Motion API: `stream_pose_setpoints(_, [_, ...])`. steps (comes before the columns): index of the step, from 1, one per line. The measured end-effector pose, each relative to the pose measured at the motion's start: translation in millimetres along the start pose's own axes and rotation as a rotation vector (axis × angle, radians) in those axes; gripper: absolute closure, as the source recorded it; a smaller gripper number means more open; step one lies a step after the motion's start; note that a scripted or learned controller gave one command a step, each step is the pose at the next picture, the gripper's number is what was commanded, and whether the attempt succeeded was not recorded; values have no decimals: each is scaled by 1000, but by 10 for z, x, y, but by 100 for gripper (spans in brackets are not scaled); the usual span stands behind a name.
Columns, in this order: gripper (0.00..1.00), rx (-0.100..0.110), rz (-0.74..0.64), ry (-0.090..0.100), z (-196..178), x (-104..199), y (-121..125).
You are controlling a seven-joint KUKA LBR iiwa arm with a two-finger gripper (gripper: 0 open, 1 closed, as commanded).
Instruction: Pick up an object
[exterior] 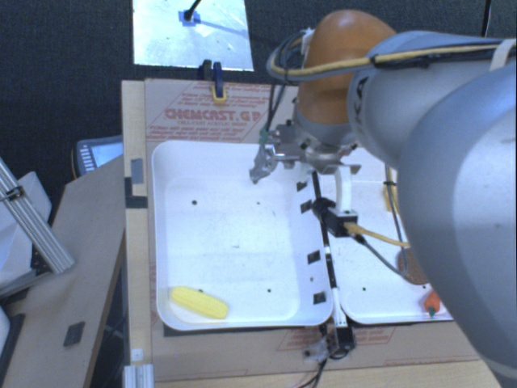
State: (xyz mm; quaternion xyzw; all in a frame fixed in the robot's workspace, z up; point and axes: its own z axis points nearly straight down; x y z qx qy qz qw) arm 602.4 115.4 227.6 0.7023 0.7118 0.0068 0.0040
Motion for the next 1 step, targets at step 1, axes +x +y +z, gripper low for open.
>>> stream_pose_setpoints(1, [0,17,17,-5,456,-690,85])
